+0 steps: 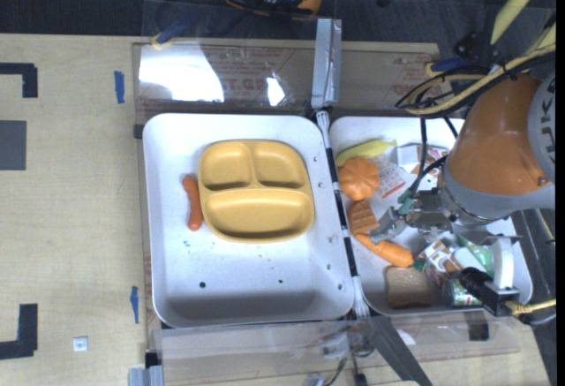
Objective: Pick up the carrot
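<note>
Over the right bin (521, 283) the gripper (395, 223) hangs with fingers parted and nothing between them, just above the carrot (386, 250) lying among the clutter there.

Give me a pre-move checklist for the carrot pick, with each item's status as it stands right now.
1. Carrot in sight in the right bin: ok.
2. Tool in the right bin, above the carrot: ok.
3. Carrot between the tool's fingers: not ok; it lies on the bin floor, just below the tool.
4. Tool open or shut: cannot tell.
5. Room around the carrot: not ok; a small pumpkin, a bread slice and other items crowd it.
6. No mix-up: ok; the orange sausage lies in the left bin beside the yellow tray.
</note>
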{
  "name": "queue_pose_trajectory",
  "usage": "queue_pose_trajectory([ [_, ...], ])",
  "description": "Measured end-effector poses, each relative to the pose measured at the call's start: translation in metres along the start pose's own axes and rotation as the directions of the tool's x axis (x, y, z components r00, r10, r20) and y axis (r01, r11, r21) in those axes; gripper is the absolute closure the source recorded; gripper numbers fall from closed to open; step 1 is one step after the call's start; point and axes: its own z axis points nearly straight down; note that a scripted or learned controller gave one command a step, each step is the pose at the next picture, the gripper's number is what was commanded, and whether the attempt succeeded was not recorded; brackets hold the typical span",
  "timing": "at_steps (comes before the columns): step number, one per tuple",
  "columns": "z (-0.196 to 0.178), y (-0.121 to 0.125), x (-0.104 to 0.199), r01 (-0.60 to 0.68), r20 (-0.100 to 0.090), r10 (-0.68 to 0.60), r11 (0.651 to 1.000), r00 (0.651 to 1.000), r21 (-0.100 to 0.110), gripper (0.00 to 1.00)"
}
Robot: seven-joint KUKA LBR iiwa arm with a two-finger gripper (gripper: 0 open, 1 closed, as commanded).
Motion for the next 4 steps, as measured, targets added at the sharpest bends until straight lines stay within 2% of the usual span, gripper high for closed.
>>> queue_pose_trajectory([
  [1, 0.075, 0.001, -0.032, 0.113, 0.001, -0.113, 0.994, 0.994, -0.004, 0.0],
  [2, 0.096, 0.035, -0.05, -0.023, -0.002, 0.023, 1.0, 1.0, -0.005, 0.0],
  [3, 0.088, 0.036, -0.049, -0.024, -0.001, 0.024, 1.0, 1.0, -0.008, 1.0],
  [4, -0.001, 0.075, -0.01, -0.108, 0.001, 0.108, 0.994, 0.994, -0.002, 1.0],
])
